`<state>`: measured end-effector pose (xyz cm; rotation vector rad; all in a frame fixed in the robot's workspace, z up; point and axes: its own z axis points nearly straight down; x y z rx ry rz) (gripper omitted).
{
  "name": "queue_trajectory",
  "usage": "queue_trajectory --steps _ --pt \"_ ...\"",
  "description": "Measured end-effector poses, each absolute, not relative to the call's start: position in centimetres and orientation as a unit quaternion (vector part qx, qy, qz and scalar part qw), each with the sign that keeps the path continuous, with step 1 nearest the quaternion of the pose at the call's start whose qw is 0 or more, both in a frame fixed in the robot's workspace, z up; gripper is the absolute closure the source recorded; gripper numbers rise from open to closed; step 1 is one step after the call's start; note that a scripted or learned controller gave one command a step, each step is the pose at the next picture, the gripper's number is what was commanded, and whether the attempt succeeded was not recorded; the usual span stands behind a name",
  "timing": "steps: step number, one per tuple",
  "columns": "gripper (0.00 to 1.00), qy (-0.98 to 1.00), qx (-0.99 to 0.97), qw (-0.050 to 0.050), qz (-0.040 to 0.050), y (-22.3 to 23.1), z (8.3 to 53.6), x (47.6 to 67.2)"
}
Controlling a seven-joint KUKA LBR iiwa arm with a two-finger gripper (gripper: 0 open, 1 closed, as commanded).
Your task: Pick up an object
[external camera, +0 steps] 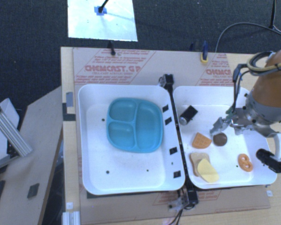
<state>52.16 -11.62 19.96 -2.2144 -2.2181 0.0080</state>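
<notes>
1. Camera view: two white bins sit side by side on the surface, the left bin (pixel 91 172) and the right bin (pixel 210 95), with the grey arm (pixel 271 90) reaching in from the right.
2. The hand (pixel 221 124) hangs low over the right bin, just above a round brown piece (pixel 220 139) — whether it is open or closed, I cannot tell, and nothing is visibly in it.
3. Just left of the brown piece lies an orange wedge (pixel 201 140).
4. Nearer the front edge, a yellow slice (pixel 208 170) overlaps a tan slice (pixel 198 158); a pretzel (pixel 245 162) lies to their right.
5. A black cylinder (pixel 188 115) rests toward the far left of that bin.
6. The left bin holds a blue divided plate (pixel 134 124).
</notes>
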Motion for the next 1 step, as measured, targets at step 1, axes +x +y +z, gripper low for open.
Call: queue_trajectory --steps 1 --pt "0.0 -0.708 -0.706 0.0 -0.0004 -11.61 20.41 52.41"
